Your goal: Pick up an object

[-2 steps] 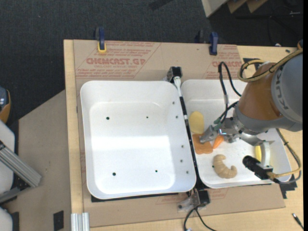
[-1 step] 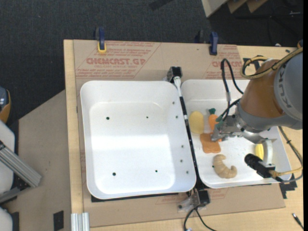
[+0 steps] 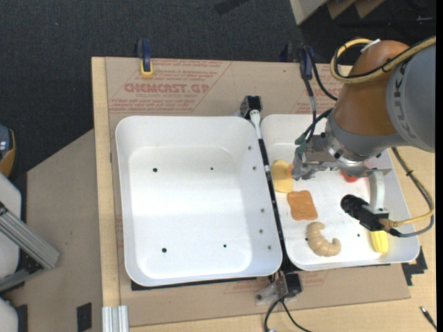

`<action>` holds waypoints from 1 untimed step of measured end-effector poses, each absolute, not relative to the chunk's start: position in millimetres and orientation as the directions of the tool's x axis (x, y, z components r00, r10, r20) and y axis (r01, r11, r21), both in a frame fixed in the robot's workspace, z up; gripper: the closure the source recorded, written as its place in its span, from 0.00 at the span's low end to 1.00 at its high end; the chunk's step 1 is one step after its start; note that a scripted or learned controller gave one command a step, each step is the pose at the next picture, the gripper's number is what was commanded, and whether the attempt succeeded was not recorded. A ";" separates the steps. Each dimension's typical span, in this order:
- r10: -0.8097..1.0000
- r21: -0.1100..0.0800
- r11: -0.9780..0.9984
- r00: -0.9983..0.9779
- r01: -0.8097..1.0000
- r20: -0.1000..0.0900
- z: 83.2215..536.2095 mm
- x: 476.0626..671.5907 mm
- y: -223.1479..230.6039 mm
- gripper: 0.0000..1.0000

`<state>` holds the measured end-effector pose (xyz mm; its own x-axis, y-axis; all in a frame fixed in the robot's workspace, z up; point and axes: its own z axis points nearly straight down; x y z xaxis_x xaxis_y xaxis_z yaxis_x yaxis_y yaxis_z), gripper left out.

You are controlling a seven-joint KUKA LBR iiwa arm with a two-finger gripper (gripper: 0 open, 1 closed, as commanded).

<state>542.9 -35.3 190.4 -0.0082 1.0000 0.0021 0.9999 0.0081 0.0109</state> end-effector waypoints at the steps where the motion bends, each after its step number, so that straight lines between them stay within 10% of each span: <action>1: 1.000 -0.001 0.001 -0.001 1.000 0.002 238.8 476.8 -24.4 1.00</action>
